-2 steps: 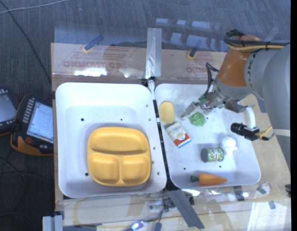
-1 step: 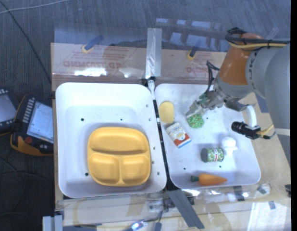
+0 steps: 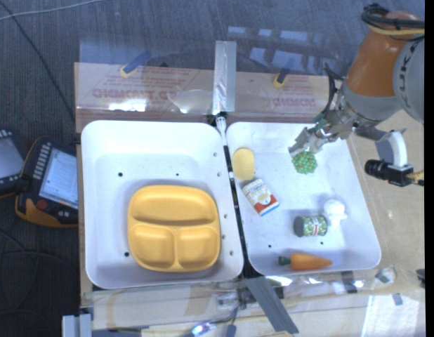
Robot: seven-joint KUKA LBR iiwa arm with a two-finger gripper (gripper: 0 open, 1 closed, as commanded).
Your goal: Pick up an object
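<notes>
Claw [image 3: 306, 144] over the right bin [image 3: 357, 209], just above one green ball [image 3: 305, 163].
Whether it is spread or pinching cannot be told. Right bin: one ball, one yellow lemon [image 3: 243, 163], one carton [image 3: 260, 196], one can [image 3: 311, 225], one carrot [image 3: 305, 262]. Left bin [image 3: 104, 146]: one yellow tray [image 3: 175, 226].

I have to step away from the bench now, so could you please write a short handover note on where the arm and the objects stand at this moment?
Hand: over the far part of the right bin, right at the green ball; whether it grips the ball cannot be told from this view.
Right bin also has a yellow lemon-like piece, a small red-and-white carton, a green can lying on its side, a white object and a carrot.
Left bin: a yellow divided tray.
Done: arm brought to the ball.
Left: confirm a grasp and lift an object clear.
</notes>
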